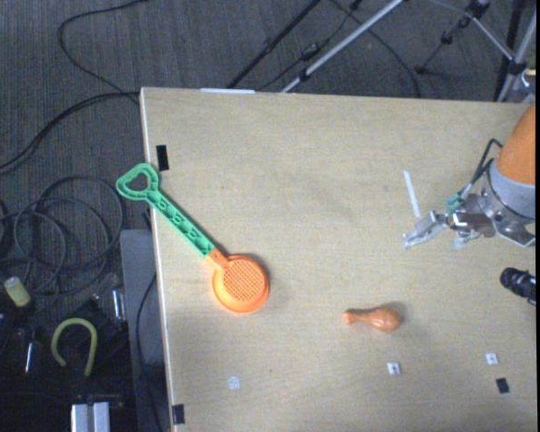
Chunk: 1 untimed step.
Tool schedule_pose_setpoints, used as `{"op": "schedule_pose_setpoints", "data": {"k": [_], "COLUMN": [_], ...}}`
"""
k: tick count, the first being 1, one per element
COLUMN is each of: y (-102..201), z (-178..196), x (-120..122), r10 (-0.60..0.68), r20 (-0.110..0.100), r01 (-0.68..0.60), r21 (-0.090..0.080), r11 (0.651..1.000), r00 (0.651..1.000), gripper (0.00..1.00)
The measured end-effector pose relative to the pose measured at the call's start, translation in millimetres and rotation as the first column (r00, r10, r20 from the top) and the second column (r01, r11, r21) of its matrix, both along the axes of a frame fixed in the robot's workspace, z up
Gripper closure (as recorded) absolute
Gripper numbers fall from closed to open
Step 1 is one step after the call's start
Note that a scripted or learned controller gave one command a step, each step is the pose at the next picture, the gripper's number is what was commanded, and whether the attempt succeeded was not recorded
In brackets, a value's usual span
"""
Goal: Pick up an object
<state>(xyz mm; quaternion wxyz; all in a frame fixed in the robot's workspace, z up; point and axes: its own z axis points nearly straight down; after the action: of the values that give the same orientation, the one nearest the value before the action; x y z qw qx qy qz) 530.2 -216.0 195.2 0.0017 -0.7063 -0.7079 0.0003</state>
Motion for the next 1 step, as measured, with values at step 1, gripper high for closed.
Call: {"op": "schedule_pose_setpoints", "data": {"k": [1], "y": [12.8], "z": [-76.8], "x": [58.5], "r10": [0.088], "r20": [0.001], "r01": [-0.088], "r21": [-0.003], "r11": [0.996], "r00": [0.996], "gripper": [0.0]}}
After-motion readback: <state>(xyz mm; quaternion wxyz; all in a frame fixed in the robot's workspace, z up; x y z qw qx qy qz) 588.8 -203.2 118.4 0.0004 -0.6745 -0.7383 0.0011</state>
